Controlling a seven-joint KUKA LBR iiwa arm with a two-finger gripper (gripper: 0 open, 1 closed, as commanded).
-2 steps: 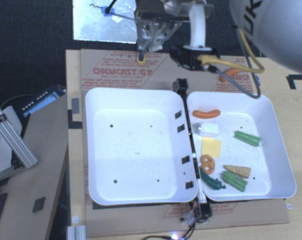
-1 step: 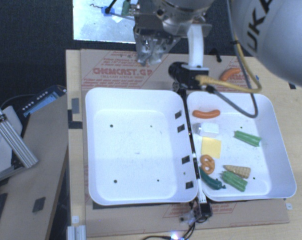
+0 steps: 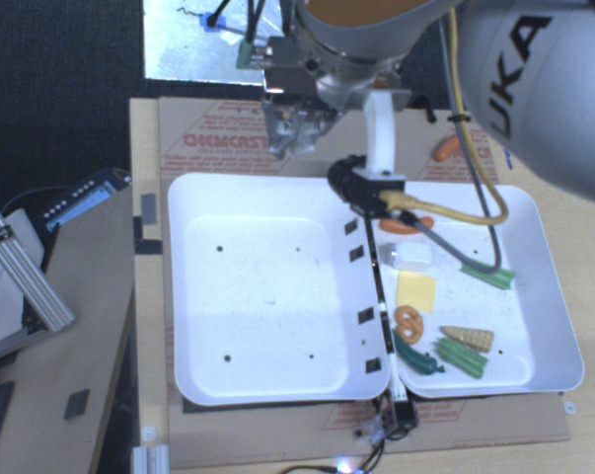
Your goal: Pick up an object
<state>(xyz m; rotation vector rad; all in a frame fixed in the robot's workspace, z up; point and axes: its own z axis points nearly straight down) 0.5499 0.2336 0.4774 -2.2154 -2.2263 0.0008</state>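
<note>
The big grey arm (image 3: 534, 57) sweeps in from the upper right, high above the table (image 3: 90, 294). Below it sit the two white bins. The left bin (image 3: 267, 294) shows bare floor, and the right bin (image 3: 556, 309) carries all the goods. The tool (image 3: 295, 134) hangs over the cardboard just beyond the left bin's far rim. It's blurred, so open or closed, I can't tell.

This looks like the approach step, with no pick made yet. The pickings lie well apart from the tool, to the right and nearer the camera:
- a green pod (image 3: 486, 276) by the right side
- a yellow square (image 3: 416, 291) mid-bin
- a white block (image 3: 412, 256) just beyond the square
- an orange piece (image 3: 408, 225) beyond that
- a tan cone (image 3: 468, 338) and a pretzel (image 3: 409, 319) toward the near edge

The next move calls for a swing across the divider, lining up over one piece and then dropping straight down. I'd go for the white block, which is chunky and stands clear of its neighbours.
</note>
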